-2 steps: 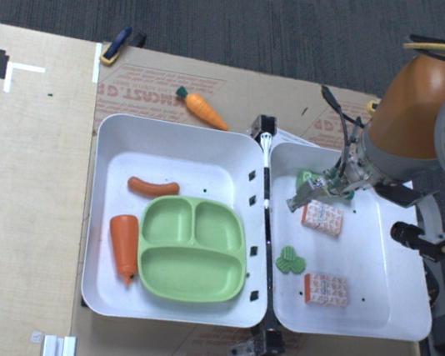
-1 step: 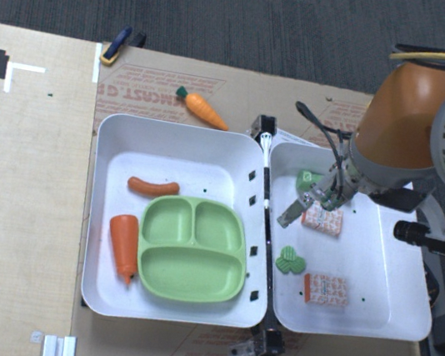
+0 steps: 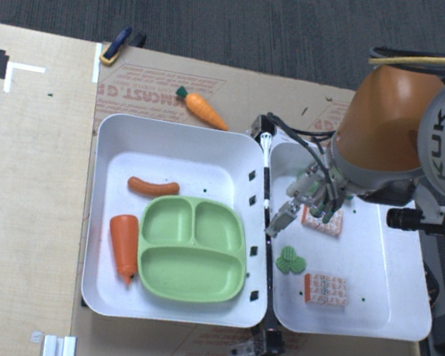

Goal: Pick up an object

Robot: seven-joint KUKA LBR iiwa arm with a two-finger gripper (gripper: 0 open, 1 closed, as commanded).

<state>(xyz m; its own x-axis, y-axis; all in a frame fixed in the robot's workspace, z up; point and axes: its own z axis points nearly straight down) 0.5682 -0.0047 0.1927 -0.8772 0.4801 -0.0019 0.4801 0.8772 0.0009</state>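
One fixed camera above the bench (image 3: pixel 23 207), slanted down over both white bins (image 3: pixel 105 196) (arm (image 3: pixel 434 124) from right).

A: What's lying in the left bin (image 3: pixel 97 220)?

B: A green tray (image 3: pixel 193 250), a sausage (image 3: pixel 153 188) beyond it, a carrot (image 3: pixel 123 245) to its left.

A: And on the right?

B: The gripper (image 3: pixel 307 204) is hanging over the right bin (image 3: pixel 394 286), beside a red-and-white packet (image 3: pixel 323 221). A green lump (image 3: pixel 291 263) and a second packet (image 3: pixel 327 290) are lying nearer.

Green tray (image 3: pixel 190 273), orange carrot (image 3: pixel 204 110), white bins (image 3: pixel 101 195).
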